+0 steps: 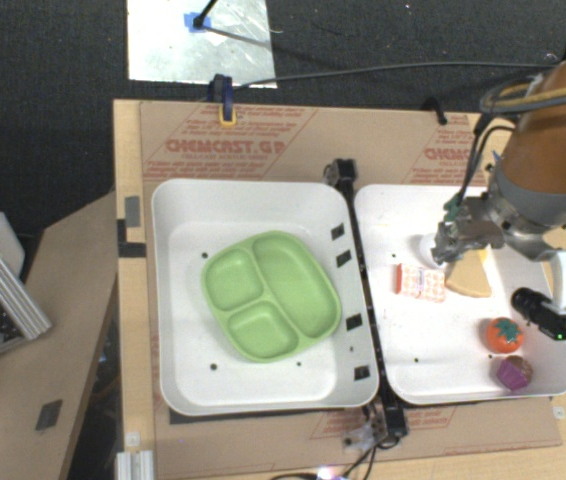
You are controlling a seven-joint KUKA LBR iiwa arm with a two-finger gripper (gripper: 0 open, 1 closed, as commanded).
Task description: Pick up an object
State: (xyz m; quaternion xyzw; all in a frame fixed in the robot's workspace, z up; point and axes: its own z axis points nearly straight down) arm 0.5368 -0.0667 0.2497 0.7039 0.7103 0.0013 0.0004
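Observation:
My gripper [447, 250] hangs low over the right bin [393, 368], near its middle. Just below and left of it lies a small white packet with red print [419, 282]. A tan wedge-shaped piece [471, 276] lies right beside the gripper, to its lower right. Further toward the front right sit an orange fruit with a green top [504, 335] and a purple object [513, 373]. Nothing shows between the fingers, and their state is hidden by the gripper body.
The left bin [178, 298] holds a green three-compartment plate [269, 295]. Black clips run along the divide between the bins. Brown cardboard lies under both bins, and the arm's body looms over the right bin's far right side.

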